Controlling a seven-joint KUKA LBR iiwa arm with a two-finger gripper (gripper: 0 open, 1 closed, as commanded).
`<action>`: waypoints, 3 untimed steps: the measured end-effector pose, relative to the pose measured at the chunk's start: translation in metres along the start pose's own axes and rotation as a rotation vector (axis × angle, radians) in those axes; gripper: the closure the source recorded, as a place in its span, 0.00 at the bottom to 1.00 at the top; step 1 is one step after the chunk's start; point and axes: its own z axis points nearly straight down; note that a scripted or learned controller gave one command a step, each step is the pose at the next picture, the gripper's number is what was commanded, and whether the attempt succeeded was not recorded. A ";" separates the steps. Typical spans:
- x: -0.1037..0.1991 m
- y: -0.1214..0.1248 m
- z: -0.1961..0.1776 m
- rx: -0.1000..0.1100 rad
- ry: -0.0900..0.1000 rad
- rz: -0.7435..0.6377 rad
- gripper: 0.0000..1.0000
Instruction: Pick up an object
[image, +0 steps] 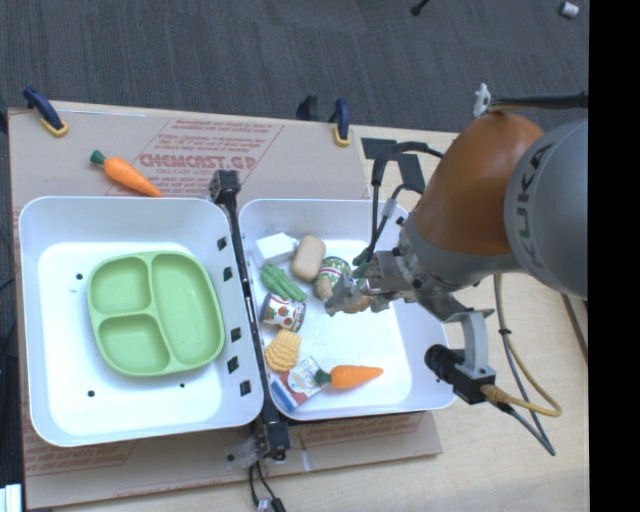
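My gripper (348, 297) hangs low inside the right bin (420, 392), near its middle. Just up and left of it, close against it, is a small tin with a green label (333, 270). A beige potato-shaped piece (308, 257) lies beside that tin. Further left are a green pepper (282, 281) and a red-labelled tin (283, 313). Toward the front lie a yellow corn piece (283, 351), a small packet (305, 379) and an orange carrot (356, 376). A white card (271, 245) rests at the bin's back left.
The left bin (45, 400) holds a green divided plate (155, 311). A second carrot (125, 173) lies on the cardboard behind the bins. The arm's orange band and grey body (490, 210) overhang the right bin's right side. A black clip (226, 184) sits between the bins.
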 end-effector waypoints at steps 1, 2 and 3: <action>0.000 0.001 -0.010 0.000 0.000 -0.005 1.00; 0.016 0.063 0.082 0.007 0.001 0.000 1.00; 0.016 0.064 0.071 0.006 0.001 -0.006 1.00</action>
